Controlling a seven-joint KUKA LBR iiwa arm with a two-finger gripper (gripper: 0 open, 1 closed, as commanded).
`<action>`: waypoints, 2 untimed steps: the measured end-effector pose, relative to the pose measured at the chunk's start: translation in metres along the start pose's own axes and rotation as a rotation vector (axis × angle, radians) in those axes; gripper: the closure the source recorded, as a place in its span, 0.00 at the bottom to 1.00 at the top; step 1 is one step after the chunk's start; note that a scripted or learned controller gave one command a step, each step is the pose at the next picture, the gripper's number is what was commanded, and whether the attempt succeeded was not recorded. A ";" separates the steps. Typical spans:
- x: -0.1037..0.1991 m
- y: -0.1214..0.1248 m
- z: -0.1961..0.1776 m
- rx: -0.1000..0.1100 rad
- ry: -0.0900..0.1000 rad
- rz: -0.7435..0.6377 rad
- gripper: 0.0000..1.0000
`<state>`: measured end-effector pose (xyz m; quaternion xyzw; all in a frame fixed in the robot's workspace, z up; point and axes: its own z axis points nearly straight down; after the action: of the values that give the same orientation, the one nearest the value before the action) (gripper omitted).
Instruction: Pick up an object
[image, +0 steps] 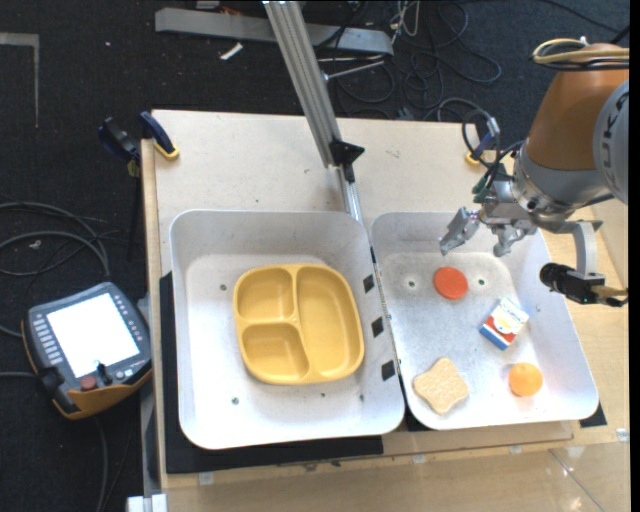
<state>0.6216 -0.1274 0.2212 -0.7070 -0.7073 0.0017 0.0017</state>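
Fingers (482, 236) spread, holding nothing; right bin (420, 262): toast (441, 386), orange (525, 379); left bin (195, 300): tray (297, 322).

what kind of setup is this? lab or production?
Likely a research lab: a bench with two white bins, toy food like the bread slice, a teach pendant and loose cables on the floor.

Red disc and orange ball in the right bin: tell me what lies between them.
In the camera view, the small blue-and-white carton lies between the red disc and the orange ball, a little to the right of the line joining them, on the right bin floor.
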 end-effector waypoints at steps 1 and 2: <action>0.000 -0.004 0.044 0.000 0.000 0.001 0.00; -0.004 -0.004 0.088 -0.001 0.000 0.001 0.00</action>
<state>0.6168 -0.1312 0.1333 -0.7074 -0.7068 0.0014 0.0012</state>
